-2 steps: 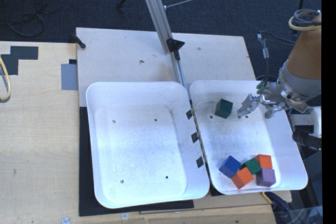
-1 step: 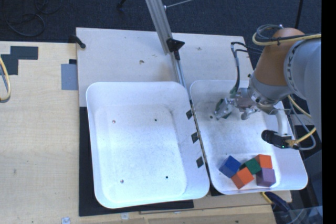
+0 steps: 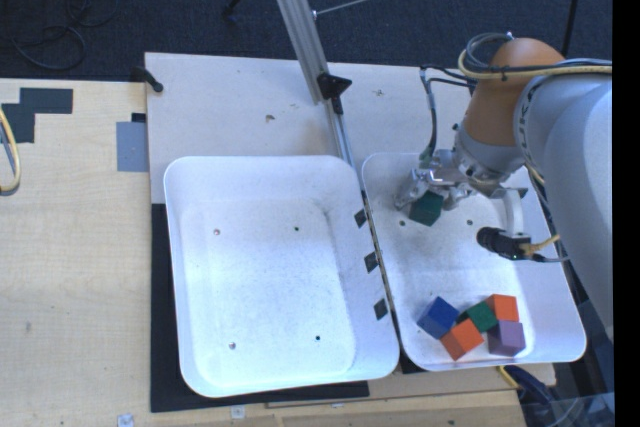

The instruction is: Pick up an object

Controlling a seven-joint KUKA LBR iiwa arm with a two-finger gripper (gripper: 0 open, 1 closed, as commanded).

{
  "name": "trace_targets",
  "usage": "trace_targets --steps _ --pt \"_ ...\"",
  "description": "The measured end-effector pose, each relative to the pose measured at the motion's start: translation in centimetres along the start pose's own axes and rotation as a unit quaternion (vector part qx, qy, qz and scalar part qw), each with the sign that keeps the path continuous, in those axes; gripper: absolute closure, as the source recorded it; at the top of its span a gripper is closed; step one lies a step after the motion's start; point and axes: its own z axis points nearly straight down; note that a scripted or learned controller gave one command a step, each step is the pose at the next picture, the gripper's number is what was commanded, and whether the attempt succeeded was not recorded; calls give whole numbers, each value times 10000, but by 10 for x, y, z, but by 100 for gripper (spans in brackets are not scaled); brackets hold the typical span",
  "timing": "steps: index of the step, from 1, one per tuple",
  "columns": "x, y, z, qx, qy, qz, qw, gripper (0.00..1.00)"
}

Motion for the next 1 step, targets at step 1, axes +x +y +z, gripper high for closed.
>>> trace_targets --steps 1 --pt "0 -1 -11 18 -7 -21 10000 100"
